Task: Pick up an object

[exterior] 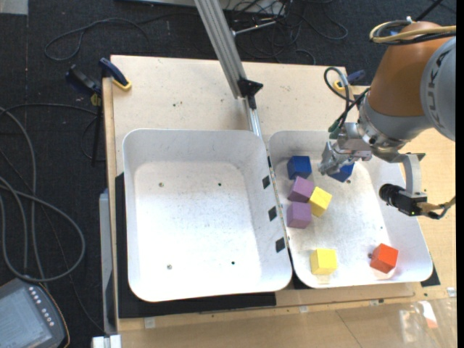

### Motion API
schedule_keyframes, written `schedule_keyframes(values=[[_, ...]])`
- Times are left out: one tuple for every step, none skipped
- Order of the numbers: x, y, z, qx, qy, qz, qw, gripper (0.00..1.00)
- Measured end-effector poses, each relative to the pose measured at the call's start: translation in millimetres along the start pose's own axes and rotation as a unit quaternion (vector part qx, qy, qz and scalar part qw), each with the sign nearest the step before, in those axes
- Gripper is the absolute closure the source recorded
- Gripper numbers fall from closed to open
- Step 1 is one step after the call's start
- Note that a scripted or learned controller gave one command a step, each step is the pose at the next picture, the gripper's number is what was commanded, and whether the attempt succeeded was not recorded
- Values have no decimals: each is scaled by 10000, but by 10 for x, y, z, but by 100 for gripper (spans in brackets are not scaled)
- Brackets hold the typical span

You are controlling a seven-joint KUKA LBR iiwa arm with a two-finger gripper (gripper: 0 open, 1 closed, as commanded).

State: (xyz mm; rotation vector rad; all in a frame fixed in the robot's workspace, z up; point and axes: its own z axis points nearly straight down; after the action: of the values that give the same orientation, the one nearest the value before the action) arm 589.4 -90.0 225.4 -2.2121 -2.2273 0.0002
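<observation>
My gripper (338, 164) hangs over the far part of the right bin (406, 227), reaching in from the right. A small blue block (345, 171) shows between its fingers, which are closed on it. Just to the left lies a blue cube (299, 167). Below that sit two purple cubes (301, 189) (298, 214), with a yellow cube (320, 200) touching them. Another yellow cube (323, 260) and an orange cube (384, 257) rest near the bin's front edge.
The left bin (145, 194) stands beside the right one, sharing a central wall. A slanted metal pole (221, 38) runs down to the bins' far junction. A black fitting (399, 196) on the arm sticks out over the right bin. Cables lie around the bench.
</observation>
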Motion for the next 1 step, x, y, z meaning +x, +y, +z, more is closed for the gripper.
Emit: schedule_keyframes(values=[[512, -246, -120, -5, 4, -7, 10000, 100]])
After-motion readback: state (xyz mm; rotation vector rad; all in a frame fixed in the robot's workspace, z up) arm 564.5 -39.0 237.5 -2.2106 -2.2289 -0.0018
